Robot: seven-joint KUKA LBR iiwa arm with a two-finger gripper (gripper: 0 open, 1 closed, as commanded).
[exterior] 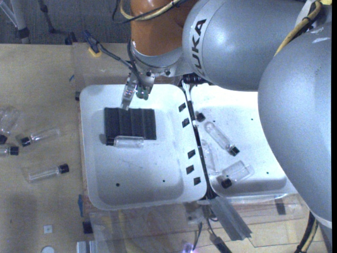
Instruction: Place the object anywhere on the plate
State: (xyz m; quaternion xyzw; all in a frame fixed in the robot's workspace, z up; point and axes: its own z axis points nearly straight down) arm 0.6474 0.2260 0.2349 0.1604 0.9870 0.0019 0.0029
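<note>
Located clear vial (pixel 128 140) with black cap (pixel 109 140) in left bin (pixel 87 141), lying on its side along the near edge of the black ribbed plate (pixel 130 123). Appears to rest partly on the plate's edge strip, cap end poking past the plate's left corner toward bare bin floor. Cannot say for sure whether fully borne by the plate or half on the floor; glass too clear and the slant too shallow.

Found gripper (pixel 134 92) hanging over the plate's far left corner, apart from the vial, with the width of the plate between. Cannot tell whether spread or closed from this angle. Saw no vial at its tip.

Judged as late in the task: object at the plate but only marginally seated. Equally readable as a pick not yet begun.

Next move, if placement counted as doubtful: come toward the near edge, drop over the barrel mid-length, close across the short axis, lift, set down mid-plate. Expect rolling, being round and smooth; best laid parallel to the ribs.

Also noted: two more vials (pixel 221 139) in right bin (pixel 263 115), well apart from the work; several loose vials (pixel 47 171) on bench (pixel 31 88) left of the bins.
</note>
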